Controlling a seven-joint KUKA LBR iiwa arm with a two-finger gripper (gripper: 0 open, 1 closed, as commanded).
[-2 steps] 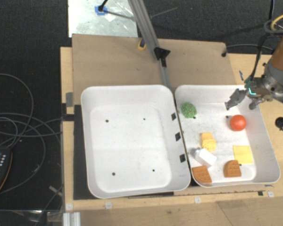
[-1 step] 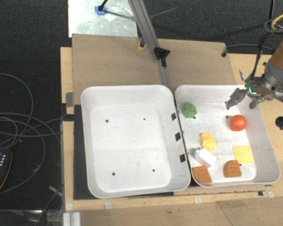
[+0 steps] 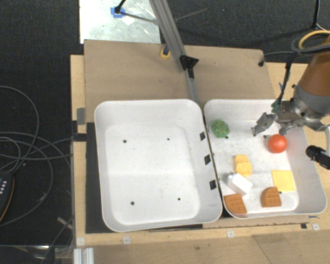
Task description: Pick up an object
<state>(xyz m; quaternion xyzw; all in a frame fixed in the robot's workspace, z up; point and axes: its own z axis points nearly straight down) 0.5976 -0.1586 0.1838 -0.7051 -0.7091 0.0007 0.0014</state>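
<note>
I am watching the gripper (image 3: 272, 124) hanging over the far right part of the right bin (image 3: 317, 202), and its two grey fingers (image 3: 260, 126) are standing spread apart with nothing between them; one finger is pointing left toward the bin's middle, the other is sitting closer to the wrist; the orange band (image 3: 322, 77) of the arm is showing above it at the right edge, with the grey wrist just below that band. Just near of the gripper, a red ball (image 3: 277, 143) is lying on the bin floor, close to the fingers, though I cannot tell whether it is touching them; to the left of the gripper, near the bin's far left corner, a green ball (image 3: 220, 128) is resting. Nearer to me, a small yellow block (image 3: 242, 165) is sitting around the bin's middle; a white block (image 3: 240, 182) is lying just near of it; a flat yellow square (image 3: 283, 180) is lying to the right; two brown waffle-like pieces are resting along the near wall, one at the left (image 3: 235, 203) and one further right (image 3: 270, 197). The left bin (image 3: 107, 120) is sitting beside the right one, their walls touching; a grey pole (image 3: 168, 23) is slanting down from the far side toward the seam between them.
</note>
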